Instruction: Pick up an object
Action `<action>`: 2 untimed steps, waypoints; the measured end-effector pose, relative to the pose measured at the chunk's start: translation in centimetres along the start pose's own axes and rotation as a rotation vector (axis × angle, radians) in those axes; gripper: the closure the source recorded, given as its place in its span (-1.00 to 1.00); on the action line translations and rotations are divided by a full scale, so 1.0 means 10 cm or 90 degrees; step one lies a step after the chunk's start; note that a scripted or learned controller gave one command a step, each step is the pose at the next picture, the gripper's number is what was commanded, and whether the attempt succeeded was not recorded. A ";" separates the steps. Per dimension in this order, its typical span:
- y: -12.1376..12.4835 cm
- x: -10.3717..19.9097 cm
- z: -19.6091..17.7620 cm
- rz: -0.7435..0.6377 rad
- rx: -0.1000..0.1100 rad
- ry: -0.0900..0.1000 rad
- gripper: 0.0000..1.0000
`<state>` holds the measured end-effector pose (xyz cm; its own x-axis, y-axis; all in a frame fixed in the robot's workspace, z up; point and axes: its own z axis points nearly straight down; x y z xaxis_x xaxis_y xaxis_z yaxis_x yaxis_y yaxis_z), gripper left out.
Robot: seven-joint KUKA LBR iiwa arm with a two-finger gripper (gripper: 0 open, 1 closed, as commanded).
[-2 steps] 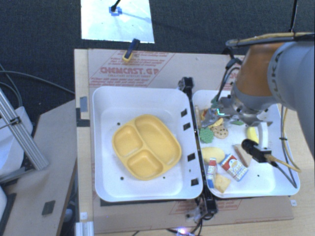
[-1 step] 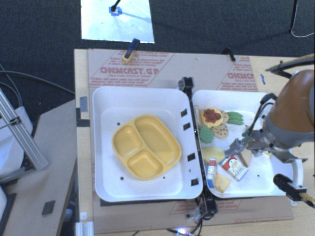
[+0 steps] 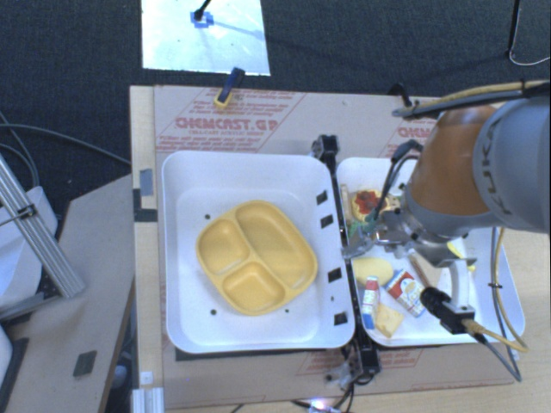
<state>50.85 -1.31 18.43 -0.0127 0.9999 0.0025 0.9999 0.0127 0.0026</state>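
My gripper [image 3: 389, 231] hangs low over the right bin [image 3: 508, 312], above the object pile [image 3: 387, 295]. Wrist blocks my view; claw opening: cannot tell. Yellow divided tray [image 3: 255, 256] sits in the left bin [image 3: 185, 231].

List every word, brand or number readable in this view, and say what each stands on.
"CHEMCAST GP": red print, mirrored, on the brown protective sheet behind the left white bin.
Further red print on that sheet's right corner: too cut off to read.
"KU": partial lettering on the grey arm.
Small red-and-white packet in the right white bin: print too small to read.
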 end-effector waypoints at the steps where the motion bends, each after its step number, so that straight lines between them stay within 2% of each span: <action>1: 0.07 -0.47 0.00 0.009 0.000 -0.003 -1.00; 2: -0.22 -0.77 0.97 0.009 -0.004 -0.004 -1.00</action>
<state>48.79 -9.02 8.71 0.0009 1.0000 -0.0037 1.0000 -0.0008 0.0093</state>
